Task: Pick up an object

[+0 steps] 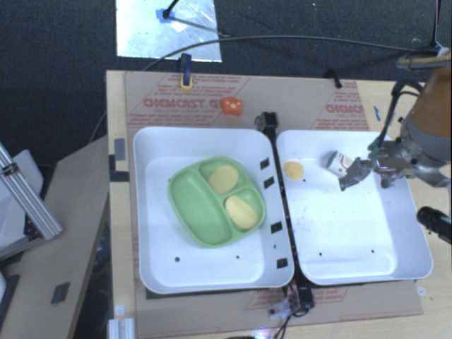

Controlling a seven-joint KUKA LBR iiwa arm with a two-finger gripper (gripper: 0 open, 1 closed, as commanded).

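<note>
My gripper [369, 176] hangs over the upper right part of the right bin [367, 253]. Its two dark fingers stand apart, and only white bin floor shows between them. A small white and orange object [339, 162] lies just left of the left finger [351, 177], close to it; I cannot tell if they touch. Further left, a round yellow piece [293, 169] rests near the bin's left wall. In the left bin [162, 260] a green divided plate [194, 214] carries two pale yellow pieces [224, 179] [241, 212].
An orange item [231, 105] sits on the cardboard behind the bins, with a blue and yellow clamp [185, 71] further back. A black divider with clips [279, 196] runs between the bins. The lower half of the right bin is bare white floor.
</note>
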